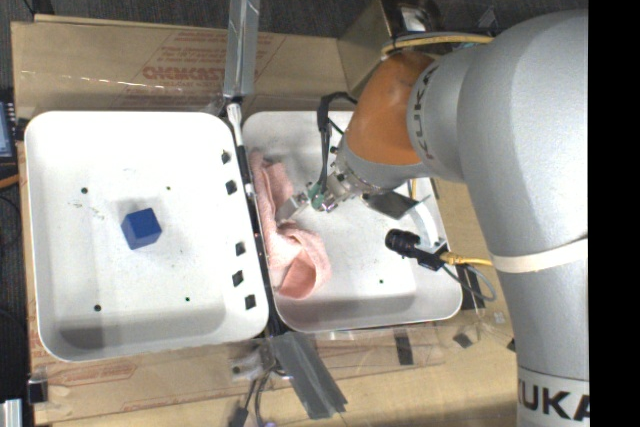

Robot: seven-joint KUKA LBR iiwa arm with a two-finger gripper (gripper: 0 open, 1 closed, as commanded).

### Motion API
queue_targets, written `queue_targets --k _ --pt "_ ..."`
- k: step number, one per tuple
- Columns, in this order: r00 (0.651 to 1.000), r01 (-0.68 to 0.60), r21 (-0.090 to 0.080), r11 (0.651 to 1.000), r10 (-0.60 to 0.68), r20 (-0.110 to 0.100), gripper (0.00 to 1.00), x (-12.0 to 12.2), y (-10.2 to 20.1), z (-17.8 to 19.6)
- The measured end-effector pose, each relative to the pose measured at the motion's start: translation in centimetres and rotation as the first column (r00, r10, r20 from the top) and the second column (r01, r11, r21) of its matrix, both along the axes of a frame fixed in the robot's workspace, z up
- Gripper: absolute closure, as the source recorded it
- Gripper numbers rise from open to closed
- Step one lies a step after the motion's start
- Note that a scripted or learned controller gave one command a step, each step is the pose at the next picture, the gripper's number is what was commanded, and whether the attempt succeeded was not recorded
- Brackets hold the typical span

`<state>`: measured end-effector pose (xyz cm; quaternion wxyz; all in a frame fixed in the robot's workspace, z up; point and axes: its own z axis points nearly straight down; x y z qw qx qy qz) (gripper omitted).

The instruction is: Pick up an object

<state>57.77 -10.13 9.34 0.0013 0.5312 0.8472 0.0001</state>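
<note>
Hand (300, 206) low over pink cloth (292, 250), finger state unclear; "UKA" legible on arm (553, 405).

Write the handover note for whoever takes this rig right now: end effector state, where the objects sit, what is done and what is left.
End effector: low inside the right bin, at the upper part of the pink cloth. Whether it has closed on the cloth cannot be made out from this view.
Pink cloth: crumpled along the right bin's left wall, lying on the floor.
Blue cube: alone on the floor of the left bin, far from the arm.
Done: the arm is down at the cloth.
Left: no object is visibly lifted. Confirm a grasp, then raise it; treat the pick as unfinished.
</note>
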Motion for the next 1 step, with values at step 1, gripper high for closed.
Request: queue_targets --k 1 --pt "0.999 -0.044 0.002 0.999 0.044 -0.003 0.0 -6.07 -1.19 -0.04"
